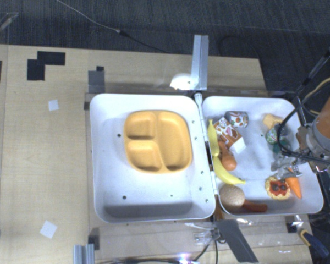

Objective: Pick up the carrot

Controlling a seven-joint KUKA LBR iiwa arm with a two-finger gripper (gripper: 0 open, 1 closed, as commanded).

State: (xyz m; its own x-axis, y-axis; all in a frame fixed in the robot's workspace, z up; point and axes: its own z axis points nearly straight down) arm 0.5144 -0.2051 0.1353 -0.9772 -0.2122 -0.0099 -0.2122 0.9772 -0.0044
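Observation:
The carrot is a short orange cone lying near the front right corner of the right bin, beside a small round pizza. My gripper hangs directly over the carrot's upper end, reaching in from the right under the grey wrist with its orange band. Its tip is very close to the carrot or touching it. The carrot looks to be resting on the bin floor.
The right bin also holds a banana, a sausage, a red-and-white packet, a cheese wedge, a brown bun and a red stick. A yellow divided plate sits in the left bin.

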